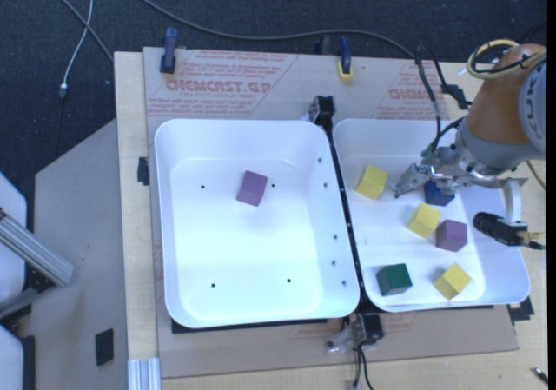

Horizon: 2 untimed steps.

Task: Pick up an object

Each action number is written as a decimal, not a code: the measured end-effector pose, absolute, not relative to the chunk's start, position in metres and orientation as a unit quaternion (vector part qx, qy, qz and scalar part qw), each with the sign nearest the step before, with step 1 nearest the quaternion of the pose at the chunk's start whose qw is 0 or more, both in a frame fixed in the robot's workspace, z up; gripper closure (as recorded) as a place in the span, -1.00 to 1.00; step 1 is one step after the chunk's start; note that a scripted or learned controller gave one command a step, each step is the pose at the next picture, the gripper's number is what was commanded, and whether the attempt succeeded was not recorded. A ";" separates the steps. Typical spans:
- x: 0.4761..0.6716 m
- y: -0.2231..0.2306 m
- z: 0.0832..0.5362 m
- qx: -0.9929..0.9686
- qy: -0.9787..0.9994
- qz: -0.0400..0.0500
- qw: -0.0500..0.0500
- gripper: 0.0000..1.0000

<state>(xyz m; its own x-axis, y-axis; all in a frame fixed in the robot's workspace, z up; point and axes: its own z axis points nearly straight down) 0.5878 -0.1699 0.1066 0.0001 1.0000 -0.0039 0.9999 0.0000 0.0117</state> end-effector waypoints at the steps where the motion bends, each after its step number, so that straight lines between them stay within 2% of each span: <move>1: 0.585 -0.168 0.101 0.707 0.707 0.000 0.000 1.00; 2: 0.591 -0.168 0.169 0.707 0.708 0.004 0.006 1.00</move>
